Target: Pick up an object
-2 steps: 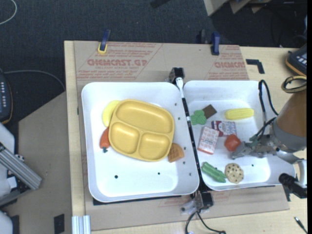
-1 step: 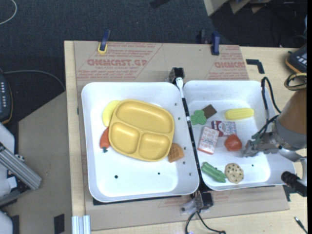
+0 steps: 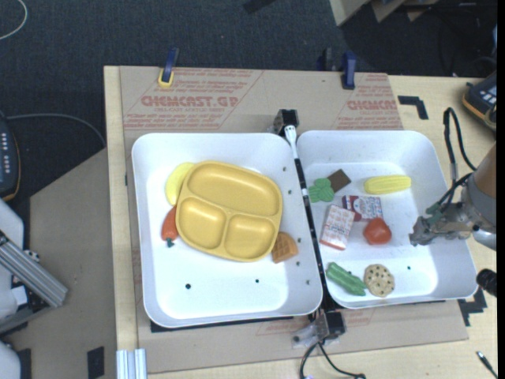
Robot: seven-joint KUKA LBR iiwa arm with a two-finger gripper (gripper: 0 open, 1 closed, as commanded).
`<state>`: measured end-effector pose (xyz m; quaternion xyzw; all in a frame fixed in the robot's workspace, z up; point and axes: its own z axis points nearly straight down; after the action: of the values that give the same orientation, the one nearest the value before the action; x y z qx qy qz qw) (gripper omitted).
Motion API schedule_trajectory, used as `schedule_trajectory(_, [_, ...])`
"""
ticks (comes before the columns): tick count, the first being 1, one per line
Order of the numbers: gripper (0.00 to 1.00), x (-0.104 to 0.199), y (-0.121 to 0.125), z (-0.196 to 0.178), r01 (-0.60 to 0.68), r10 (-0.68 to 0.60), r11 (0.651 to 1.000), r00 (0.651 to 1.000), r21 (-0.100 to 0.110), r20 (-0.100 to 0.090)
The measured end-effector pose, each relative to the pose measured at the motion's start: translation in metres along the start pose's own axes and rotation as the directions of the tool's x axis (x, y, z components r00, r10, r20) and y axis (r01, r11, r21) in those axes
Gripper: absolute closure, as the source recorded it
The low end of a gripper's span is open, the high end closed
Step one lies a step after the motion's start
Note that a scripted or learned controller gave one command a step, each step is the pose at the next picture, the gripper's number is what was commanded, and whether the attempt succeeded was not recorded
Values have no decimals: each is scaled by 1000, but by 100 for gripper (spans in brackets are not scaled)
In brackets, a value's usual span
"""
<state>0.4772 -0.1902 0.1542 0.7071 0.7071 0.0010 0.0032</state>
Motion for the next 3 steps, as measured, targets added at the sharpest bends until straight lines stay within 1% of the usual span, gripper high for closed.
schedule_trajectory(1, [100,1,5,-44,1,-1,1000,1000,-1,0])
schedule_trajectory(2, [100,1,7,-72,1,-1,1000,1000,1,0])
schedule_trajectory(3, [100,41,24,-76,5,-5,1000,1000,3,-3])
